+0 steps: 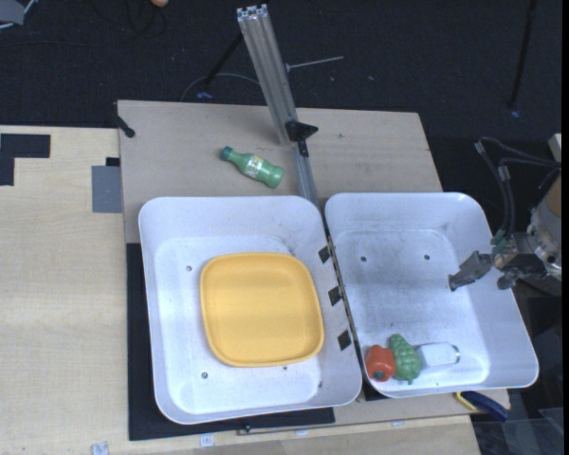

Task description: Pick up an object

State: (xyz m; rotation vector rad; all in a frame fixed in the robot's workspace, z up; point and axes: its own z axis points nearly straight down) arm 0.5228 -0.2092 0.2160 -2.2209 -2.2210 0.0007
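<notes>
While the tool (474,271) hangs over the right edge of the right bin (408,211), whether it is open or closed cannot be told, and nothing is seen gripped. Items nearest: red and green toy vegetables (395,360) with a white piece (439,354) touching them, clustered in that bin's near corner, toward the camera and leftward from the tool. A yellow plate (262,308) is listed in the left bin, well apart.
</notes>
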